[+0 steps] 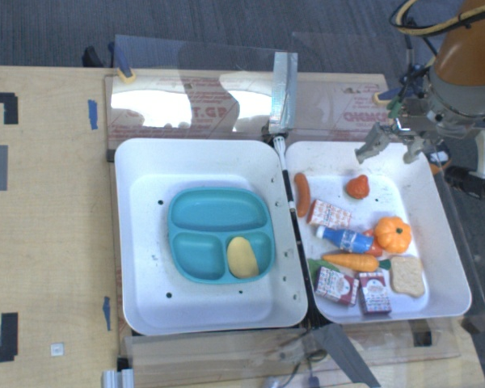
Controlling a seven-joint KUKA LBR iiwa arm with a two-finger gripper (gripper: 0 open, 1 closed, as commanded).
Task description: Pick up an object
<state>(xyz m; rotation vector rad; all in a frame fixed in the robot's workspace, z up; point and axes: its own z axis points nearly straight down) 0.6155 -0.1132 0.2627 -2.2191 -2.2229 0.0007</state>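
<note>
Nearest the camera, in the right-hand shallow white bin point(444, 241): two small red-and-white printed cartons point(357, 288) side by side, a tan slice of toy bread point(407, 276) just to their right, and an orange toy carrot point(352, 261) lying above them. Further in, a blue-and-white toy bottle point(347, 238), a round orange toy pumpkin point(392, 235), another red-and-white packet point(329, 214), a reddish toy sausage point(302, 195) along the left wall and a small orange-red rounded toy point(357, 187). In the left-hand white bin point(137, 241), a teal plastic divided tray point(218, 233) with a yellow rounded toy point(242, 257) in one near compartment. Farthest back, above the right bin's far rim: two-finger gripper point(396, 145), fingers spread wide, holding nothing. Judged barely begun: no object grasped or lifted yet, choice of target, descent, closing and lift all left; orange-red toy nearest below.
</note>
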